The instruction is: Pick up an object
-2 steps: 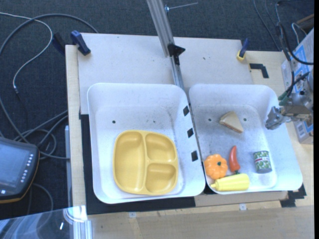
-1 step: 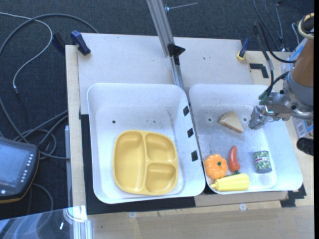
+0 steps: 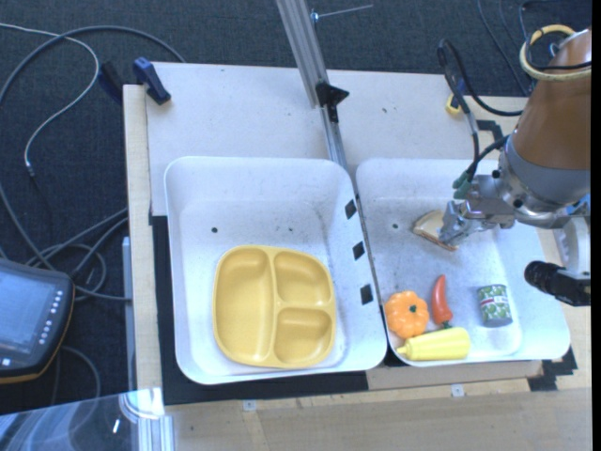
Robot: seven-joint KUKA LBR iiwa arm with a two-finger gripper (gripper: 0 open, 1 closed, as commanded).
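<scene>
The right bin (image 3: pixel 404 195) holds a tan slice of bread (image 3: pixel 432 227), an orange pumpkin (image 3: pixel 407 314), a red pepper (image 3: pixel 440 299), a yellow corn cob (image 3: pixel 437 346) and a green-labelled can (image 3: pixel 494 305). My gripper (image 3: pixel 454 228) hangs low over the right end of the bread slice, its metal fingers (image 3: pixel 451 222) pointing down onto it. The arm's grey and orange wrist (image 3: pixel 554 130) covers the bin's far right side. The left bin (image 3: pixel 188 195) holds a yellow divided plate (image 3: pixel 275 305).
A metal pole (image 3: pixel 305 36) slants up from the ridge between the two bins. A blue clamp (image 3: pixel 150 80) sits at the bench's back left corner. Cables trail over the dark floor at left, beside a screen (image 3: pixel 28 322).
</scene>
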